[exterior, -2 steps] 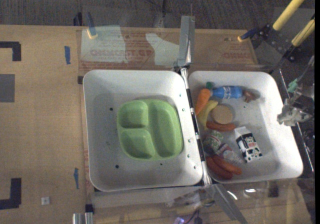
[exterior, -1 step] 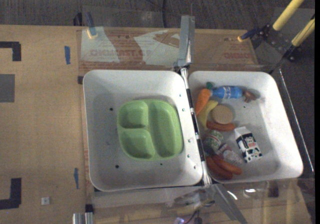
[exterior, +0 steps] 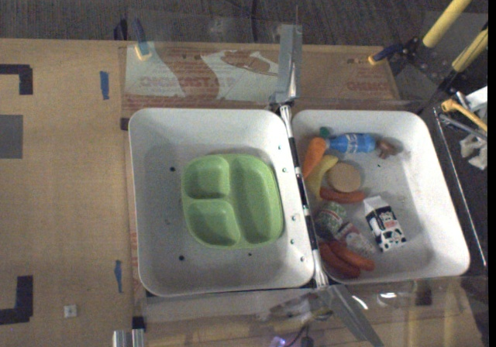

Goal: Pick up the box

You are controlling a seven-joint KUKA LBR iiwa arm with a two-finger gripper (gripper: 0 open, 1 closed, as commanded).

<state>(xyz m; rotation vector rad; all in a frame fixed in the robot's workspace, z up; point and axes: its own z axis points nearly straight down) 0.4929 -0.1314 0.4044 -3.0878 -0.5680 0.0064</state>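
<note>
Claw's grip: cannot tell; the box (exterior: 385,228), a small white carton with dark print, lies tilted well right of the glossy green three-part plate (exterior: 232,200). Red sausages (exterior: 346,256) lie between them.

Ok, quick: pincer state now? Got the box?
Pincer: cannot be told from this frame.
The box lies in the right bin, nothing gripping it.

Pose and state of the grey jointed arm and its gripper cannot be determined from this standing position.
</note>
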